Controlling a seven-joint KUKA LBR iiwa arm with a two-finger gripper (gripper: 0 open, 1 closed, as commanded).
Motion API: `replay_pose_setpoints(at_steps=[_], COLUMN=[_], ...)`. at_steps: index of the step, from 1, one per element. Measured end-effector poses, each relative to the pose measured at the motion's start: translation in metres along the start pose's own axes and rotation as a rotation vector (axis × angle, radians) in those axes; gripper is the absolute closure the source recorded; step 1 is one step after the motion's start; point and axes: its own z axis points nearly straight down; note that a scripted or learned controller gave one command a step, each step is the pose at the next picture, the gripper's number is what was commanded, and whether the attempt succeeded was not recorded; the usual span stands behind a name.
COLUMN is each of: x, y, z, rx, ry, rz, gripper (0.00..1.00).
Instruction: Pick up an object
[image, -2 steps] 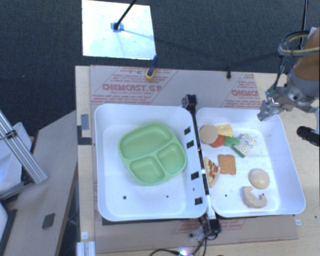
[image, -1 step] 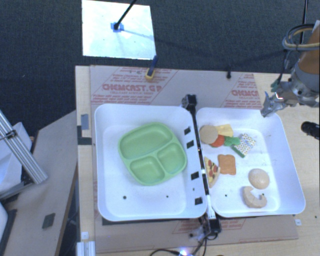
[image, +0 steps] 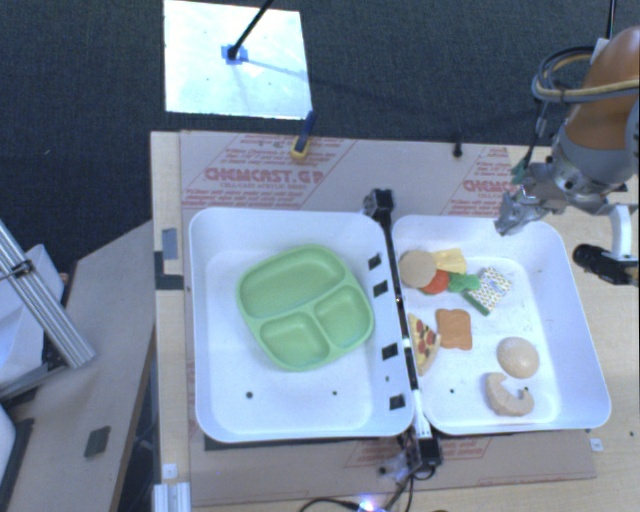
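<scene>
Smoothly moulded, green divided plate (image: 304, 308) — glossy left bin (image: 215, 390).

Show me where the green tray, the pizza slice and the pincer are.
green tray (image: 300, 305): camera view, on the wall between its compartments.
pizza slice (image: 425, 340): camera view, on its topping.
pincer (image: 508, 222): camera view, at its fingertips, above the right bin's far edge.
</scene>
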Motion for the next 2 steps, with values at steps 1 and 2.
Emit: replay_pose_setpoints(at_steps=[1, 2], x=[0.055, 0.099], y=[-0.002, 0.003], z=[0.013, 0.014], rx=[0.001, 0.001], ry=[0.002, 0.001], rz=[-0.001, -0.001], gripper=[1.00, 1.00])
